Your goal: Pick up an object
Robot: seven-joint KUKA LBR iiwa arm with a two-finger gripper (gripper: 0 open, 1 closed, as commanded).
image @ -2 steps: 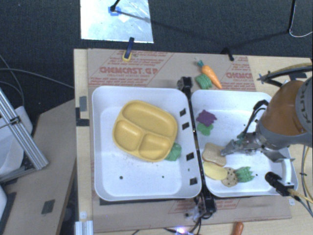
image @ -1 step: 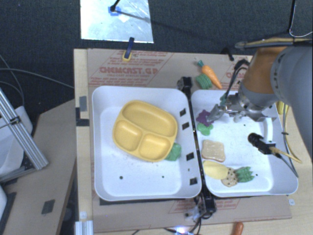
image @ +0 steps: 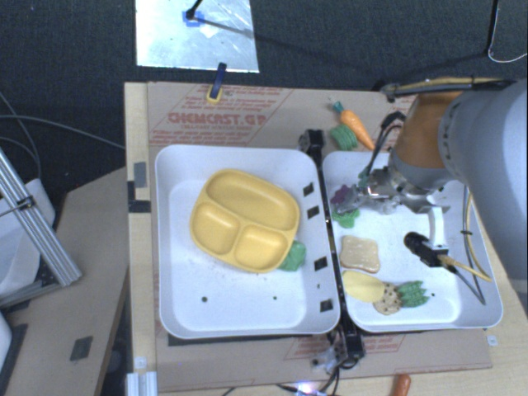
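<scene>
My gripper is low over the upper left part of the right bin, reaching in from the right under the grey arm with the orange band. Its tip is right beside a small purple grape-like toy, with a green leafy piece just below. Whether it touches the purple toy is unclear. A slice of toast, a yellow fruit, a cookie and a green toy lie further down in the same bin.
The left bin holds a yellow divided plate with a green toy at its lower right edge. A toy carrot and a green piece lie on the cardboard behind the right bin. Black clips line the divider.
</scene>
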